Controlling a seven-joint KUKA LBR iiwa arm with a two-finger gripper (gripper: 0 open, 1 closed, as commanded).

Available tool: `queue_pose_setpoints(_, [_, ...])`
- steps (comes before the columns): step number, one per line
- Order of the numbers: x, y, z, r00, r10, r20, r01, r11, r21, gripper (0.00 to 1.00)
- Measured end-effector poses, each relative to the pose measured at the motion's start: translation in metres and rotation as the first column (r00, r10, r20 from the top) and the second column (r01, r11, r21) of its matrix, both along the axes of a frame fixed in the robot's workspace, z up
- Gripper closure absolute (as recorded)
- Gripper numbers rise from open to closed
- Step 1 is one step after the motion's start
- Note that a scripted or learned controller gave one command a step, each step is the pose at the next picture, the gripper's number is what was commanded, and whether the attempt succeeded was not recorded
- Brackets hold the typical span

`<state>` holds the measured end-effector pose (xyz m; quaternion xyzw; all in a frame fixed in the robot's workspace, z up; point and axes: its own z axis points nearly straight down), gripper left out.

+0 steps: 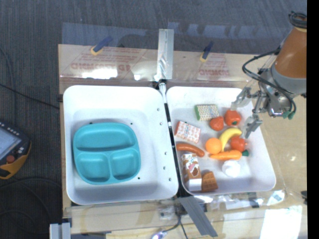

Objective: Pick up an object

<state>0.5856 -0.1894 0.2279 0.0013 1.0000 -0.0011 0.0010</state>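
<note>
Dark grey carpet (99, 6) is stretching around the tan bench (124, 59), and a black-and-orange handheld pendant (11, 151) is lying on it at left.

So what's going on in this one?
A robot arm reaches in from the right, with its gripper open above the upper right part of the right bin. That bin holds toy food, including a banana and an orange. Nothing sits between the fingers. The left bin holds a teal divided tray.
</note>
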Motion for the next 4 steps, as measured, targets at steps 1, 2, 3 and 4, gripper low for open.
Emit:
queue_pose_setpoints(1, [-0.045,-0.019,-0.137,0.996,-0.086,0.012,0.086,0.996,-0.003,0.0])
queue_pose_setpoints(2, [-0.086,-0.003,-0.136,0.991,-0.136,0.019,0.136,0.991,-0.004,0.0])
queue_pose_setpoints(3, [-0.085,-0.002,-0.126,0.991,-0.133,0.019,0.133,0.991,-0.006,1.0])
queue_pose_setpoints(4, [-0.056,0.051,-0.029,0.99,-0.139,0.002,0.139,0.99,0.002,1.0])
